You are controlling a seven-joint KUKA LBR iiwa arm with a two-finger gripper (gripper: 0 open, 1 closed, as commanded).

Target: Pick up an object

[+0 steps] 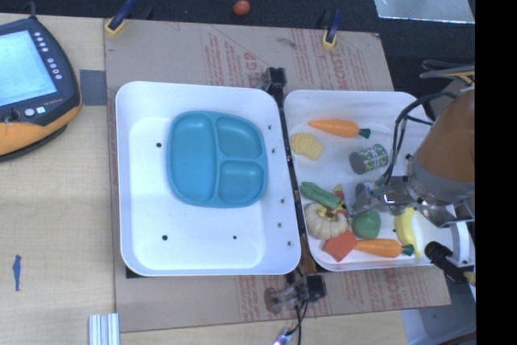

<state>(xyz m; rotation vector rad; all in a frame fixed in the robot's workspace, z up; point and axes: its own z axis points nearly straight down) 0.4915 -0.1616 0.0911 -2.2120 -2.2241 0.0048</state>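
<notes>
Left bin [129,174]: white, shallow, set toward the middle of the worktop [56,222], holding a blue divided plate [216,159] in its far half. Right bin [323,105]: white, edge to edge with the left bin, near the worktop's right edge, holding the toy foods.

Along the right bin's far edge: an orange carrot [333,127] with a green tip. Just below it, toward the left wall: a yellow cracker-like piece [306,145]. Toward the bin's middle: a small tin can [368,158] lying on its side. Near the bin's centre: a green pepper-like piece [320,194]. Toward the near edge: a cream pumpkin [324,220], a round green item [366,224], a second carrot [380,248], a red wedge [340,247] and a yellow banana [405,229], the last by the right wall.

Tool [373,195]: low over the right bin's middle, just beside the round green item and below the tin can, on the grey arm [444,166] entering from the right. Fingers' state: cannot tell; nothing visibly grasped between them.

At the worktop's far left corner: an orange-edged control pendant [32,89].
</notes>
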